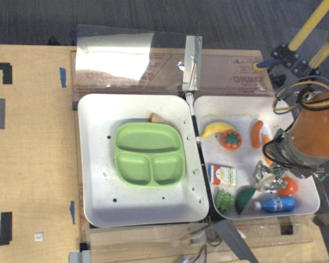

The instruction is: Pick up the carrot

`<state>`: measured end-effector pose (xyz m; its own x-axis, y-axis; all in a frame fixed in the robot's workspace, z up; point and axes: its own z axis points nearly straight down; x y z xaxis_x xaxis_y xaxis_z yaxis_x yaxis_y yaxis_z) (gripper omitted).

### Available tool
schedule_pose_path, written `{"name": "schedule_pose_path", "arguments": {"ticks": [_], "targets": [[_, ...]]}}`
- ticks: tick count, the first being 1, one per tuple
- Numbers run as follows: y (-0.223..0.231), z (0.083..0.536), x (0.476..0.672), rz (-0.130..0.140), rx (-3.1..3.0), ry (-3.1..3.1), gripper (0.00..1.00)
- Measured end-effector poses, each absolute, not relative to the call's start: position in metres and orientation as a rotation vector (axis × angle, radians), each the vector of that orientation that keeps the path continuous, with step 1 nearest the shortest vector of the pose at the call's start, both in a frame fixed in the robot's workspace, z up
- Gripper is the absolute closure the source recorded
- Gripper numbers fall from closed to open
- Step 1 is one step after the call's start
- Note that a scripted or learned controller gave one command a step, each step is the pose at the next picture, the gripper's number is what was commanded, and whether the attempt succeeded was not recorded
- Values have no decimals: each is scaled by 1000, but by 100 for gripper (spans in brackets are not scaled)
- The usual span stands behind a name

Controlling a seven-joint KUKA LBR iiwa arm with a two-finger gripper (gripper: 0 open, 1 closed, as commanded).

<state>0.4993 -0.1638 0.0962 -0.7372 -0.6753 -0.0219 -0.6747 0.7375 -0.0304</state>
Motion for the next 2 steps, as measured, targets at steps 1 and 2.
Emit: {"name": "schedule_pose_path", "arguments": {"ticks": [1, 2], "targets": [[-171, 162, 536, -8, -953, 2982, 100], [-144, 204, 502, -3, -1386, 2812, 100]]}}
